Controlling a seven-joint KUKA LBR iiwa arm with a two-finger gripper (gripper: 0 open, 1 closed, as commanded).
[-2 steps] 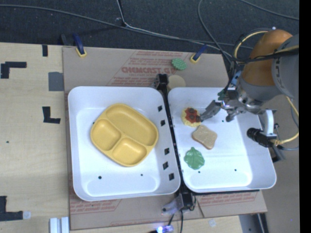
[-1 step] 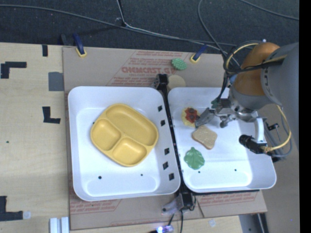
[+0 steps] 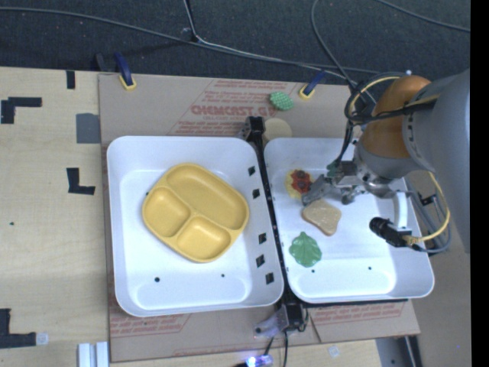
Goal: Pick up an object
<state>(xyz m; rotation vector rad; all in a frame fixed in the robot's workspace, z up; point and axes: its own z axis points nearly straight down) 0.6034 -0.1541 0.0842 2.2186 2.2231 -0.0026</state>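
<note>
My end effector point(image 3: 325, 192) sits low in the right bin point(image 3: 405, 281), at centre right of the frame, its fingers reaching left toward the toys. I cannot tell how far they are spread, and nothing I can see sits between them. Three things lie in reach: a red and yellow toy point(image 3: 299, 182) just left of my tips, a tan bread slice point(image 3: 322, 218) right below them, and a green leaf point(image 3: 306, 249) lower down, apart from the other two. The left bin point(image 3: 130, 281) holds a yellow tray point(image 3: 195, 212).

My worry is that the toy and the bread lie close together. Closing here, I could catch an edge of one and shove the other away, or pinch the flat bread so thinly that it slips out as I lift.
</note>
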